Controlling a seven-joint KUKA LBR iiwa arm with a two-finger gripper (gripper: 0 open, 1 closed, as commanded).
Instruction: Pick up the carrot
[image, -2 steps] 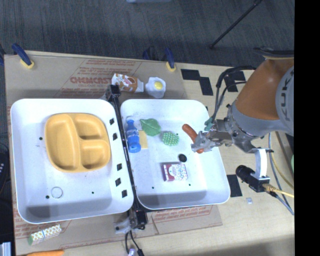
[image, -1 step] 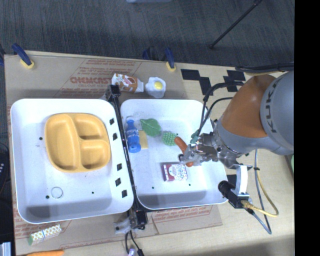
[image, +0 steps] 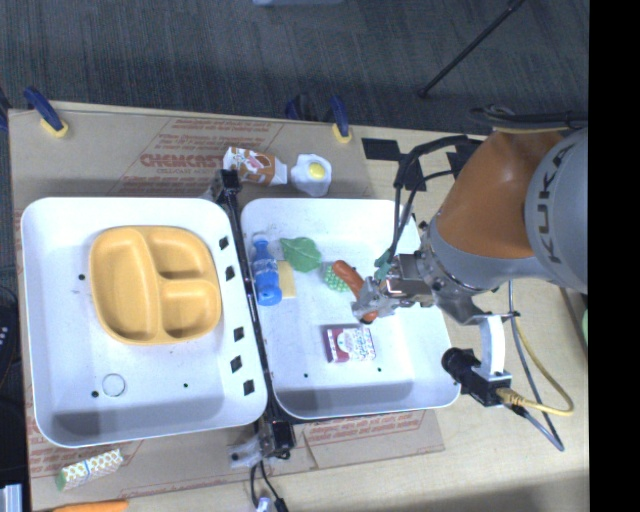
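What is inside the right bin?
The right bin holds a blue bottle, a green leafy piece, the carrot and a small packet. The tool covers the carrot's far end.

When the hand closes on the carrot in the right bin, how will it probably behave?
The carrot looks like a smooth, glossy toy, so it may slip between the fingers. Its rounded, tapered body could roll on the flat floor of the right bin if nudged. It seems small and rigid, so probably light.

The arm reads "KUKA"; the cardboard print looks like "CHEMCAN", blurred.
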